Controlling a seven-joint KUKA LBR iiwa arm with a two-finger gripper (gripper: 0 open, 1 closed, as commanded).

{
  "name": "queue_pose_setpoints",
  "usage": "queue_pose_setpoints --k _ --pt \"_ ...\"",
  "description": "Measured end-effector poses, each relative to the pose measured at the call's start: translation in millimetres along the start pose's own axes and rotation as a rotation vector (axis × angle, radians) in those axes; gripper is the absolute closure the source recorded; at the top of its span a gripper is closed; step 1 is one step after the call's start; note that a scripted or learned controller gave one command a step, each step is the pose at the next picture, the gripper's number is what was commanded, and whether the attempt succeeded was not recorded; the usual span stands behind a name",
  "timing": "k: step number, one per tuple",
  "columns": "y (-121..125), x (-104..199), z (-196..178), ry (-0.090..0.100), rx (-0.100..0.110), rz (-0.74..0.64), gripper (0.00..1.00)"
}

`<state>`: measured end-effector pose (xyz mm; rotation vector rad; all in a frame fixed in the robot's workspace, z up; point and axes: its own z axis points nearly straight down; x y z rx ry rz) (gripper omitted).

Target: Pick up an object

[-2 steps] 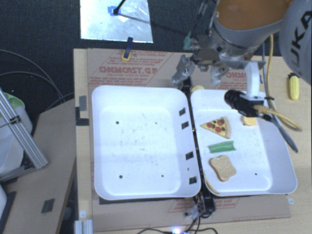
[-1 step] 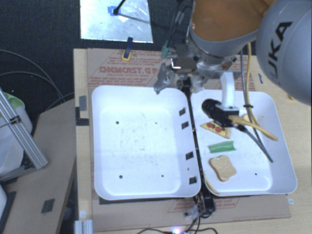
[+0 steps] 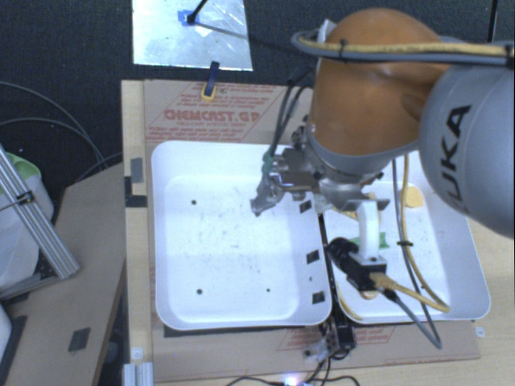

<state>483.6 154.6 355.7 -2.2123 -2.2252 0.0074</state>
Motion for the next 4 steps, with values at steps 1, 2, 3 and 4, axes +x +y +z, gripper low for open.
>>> queue_pose_setpoints --k 1,2,3,4 --pt "76.6 34.1 -7.2 0.002 -0.013 -0.002 0.0" --pt "96.8 2.8 127.7 -0.004 0.005 0.008 0.0" --pt "187.9 22.6 276.5 0.0 -0.009 0.001 0.0" --pt "184.7 82.8 269.0 0.004 -0.01 -0.002 0.0"
